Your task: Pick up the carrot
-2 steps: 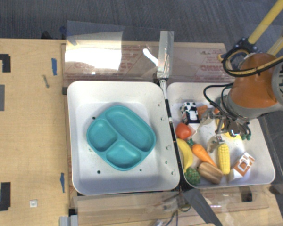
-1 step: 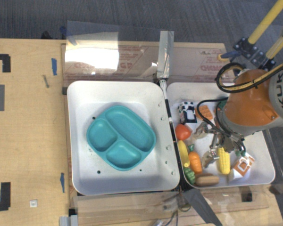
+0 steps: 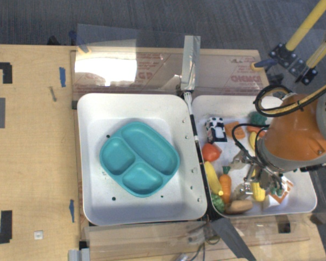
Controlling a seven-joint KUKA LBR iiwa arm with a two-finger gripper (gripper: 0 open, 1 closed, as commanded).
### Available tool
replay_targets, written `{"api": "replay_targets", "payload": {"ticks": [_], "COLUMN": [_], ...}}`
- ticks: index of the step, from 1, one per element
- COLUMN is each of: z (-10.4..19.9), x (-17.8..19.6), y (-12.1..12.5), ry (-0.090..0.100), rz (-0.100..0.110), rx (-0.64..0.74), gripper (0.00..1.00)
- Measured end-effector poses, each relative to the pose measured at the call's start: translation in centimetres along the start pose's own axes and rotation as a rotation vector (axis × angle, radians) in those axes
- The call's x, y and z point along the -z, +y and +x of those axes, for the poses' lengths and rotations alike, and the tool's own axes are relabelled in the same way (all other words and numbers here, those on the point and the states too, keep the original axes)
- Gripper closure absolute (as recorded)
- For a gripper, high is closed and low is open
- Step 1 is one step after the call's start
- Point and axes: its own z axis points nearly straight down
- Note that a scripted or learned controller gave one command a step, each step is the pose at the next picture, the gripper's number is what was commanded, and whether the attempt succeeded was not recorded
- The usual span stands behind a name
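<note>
Orange carrot (image 3: 225, 185) sits in the right bin (image 3: 307, 203), near its front-left corner, lying roughly front to back. One carrot as far as I can count.

Count: two white bins side by side on the wooden worktop (image 3: 30, 145). Left bin (image 3: 92, 113) holds one teal three-compartment tray (image 3: 139, 157). Right bin holds the toy food clutter: one yellow banana-like piece (image 3: 211, 175) touching the carrot on its left, one red tomato-like piece (image 3: 211, 152) just behind that, one black-and-white item (image 3: 215, 129) near the back left, one brown potato-like piece (image 3: 240, 205) at the front edge, something green (image 3: 217, 202) at the carrot's front end, a second orange piece (image 3: 244, 128) at the back, mostly under cables.

Arm (image 3: 293, 137) comes in from the right, orange band over the right bin's centre. Pincer (image 3: 256, 185) hangs low just right of the carrot, over a yellow item (image 3: 257, 191) and a white-orange packet (image 3: 282, 192). Can't tell how wide the fingers stand; too much clutter and blur around the tips. Nothing visibly between them.

Obstructions: banana tight on the carrot's left, potato and green piece crowding the front. Black cable loops (image 3: 269, 105) hang over the bin's rear.

Room: carrot is close to the bin's left wall and front rim, tight there. Open floor in the right bin is mostly at the far right front. Left bin has bare floor all round the tray.
</note>
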Motion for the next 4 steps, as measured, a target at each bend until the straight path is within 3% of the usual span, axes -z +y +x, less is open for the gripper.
{"api": "replay_targets", "payload": {"ticks": [1,2,3,4], "z": [0.2,0.4,0.5,0.3], "x": [0.2,0.1,0.1,1.1], "y": [0.7,0.7,0.7,0.8], "ry": [-0.013,-0.008,-0.007,-0.011], "rz": [0.002,0.002,0.002,0.001], "rx": [0.091,-0.031,-0.063,-0.062], "gripper": [0.0,0.0,0.0,1.0]}}
